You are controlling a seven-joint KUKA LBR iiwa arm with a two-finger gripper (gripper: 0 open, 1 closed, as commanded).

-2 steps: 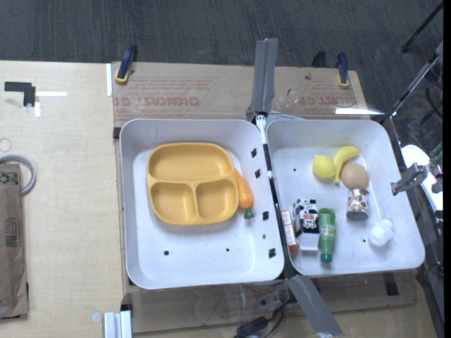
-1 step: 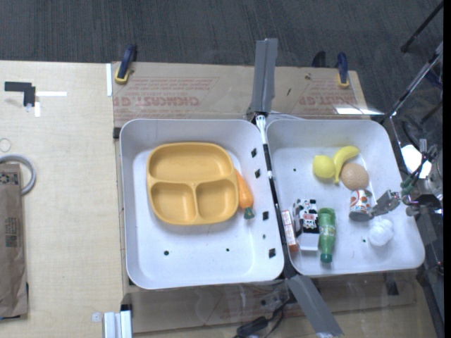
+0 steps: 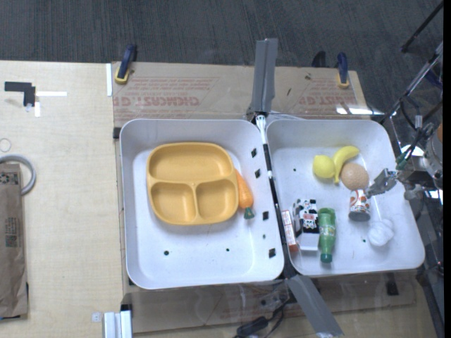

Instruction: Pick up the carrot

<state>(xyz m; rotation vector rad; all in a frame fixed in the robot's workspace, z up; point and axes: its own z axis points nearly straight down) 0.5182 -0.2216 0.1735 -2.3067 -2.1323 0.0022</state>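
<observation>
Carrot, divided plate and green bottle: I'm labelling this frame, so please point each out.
carrot (image 3: 244, 192), camera view, middle of its orange body.
divided plate (image 3: 189, 162), camera view, floor of its large upper compartment.
green bottle (image 3: 326, 232), camera view, middle of its body.

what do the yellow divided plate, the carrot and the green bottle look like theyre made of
Divided plate: probably moulded plastic, matte, judging by its even yellow colour and soft rounded ridges.
Carrot: likely a plastic toy, with smooth, uniform orange and a green tip.
Green bottle: seems to be glossy plastic; too small to tell more.
</observation>
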